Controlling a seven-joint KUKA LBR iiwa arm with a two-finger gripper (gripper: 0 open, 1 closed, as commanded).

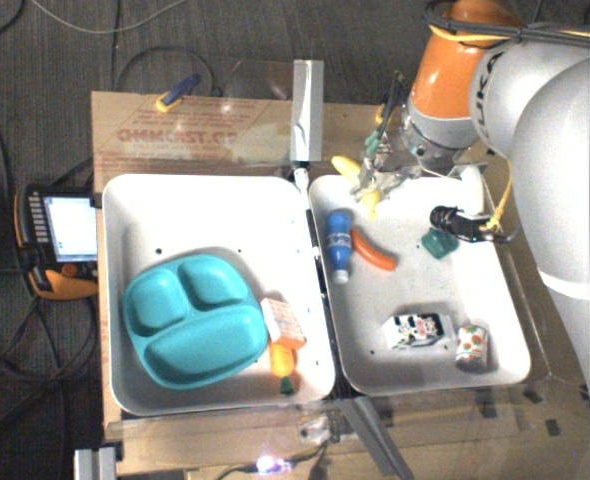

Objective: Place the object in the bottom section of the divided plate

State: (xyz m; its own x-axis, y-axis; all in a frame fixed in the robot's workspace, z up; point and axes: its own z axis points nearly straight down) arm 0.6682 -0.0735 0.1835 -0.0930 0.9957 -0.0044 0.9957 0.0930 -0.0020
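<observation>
Divided plate (190,320) in left bin (125,208), gripper (375,173) over banana (353,171) in right bin (505,368)

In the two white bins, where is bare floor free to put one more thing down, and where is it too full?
Left bin: bare floor along the back, behind the divided plate, whose sections are bare too. Its front right corner is crowded by the small carton and carrot. Right bin: a bare patch between the blue bottle, orange piece and can. The back is crowded under the gripper.
</observation>
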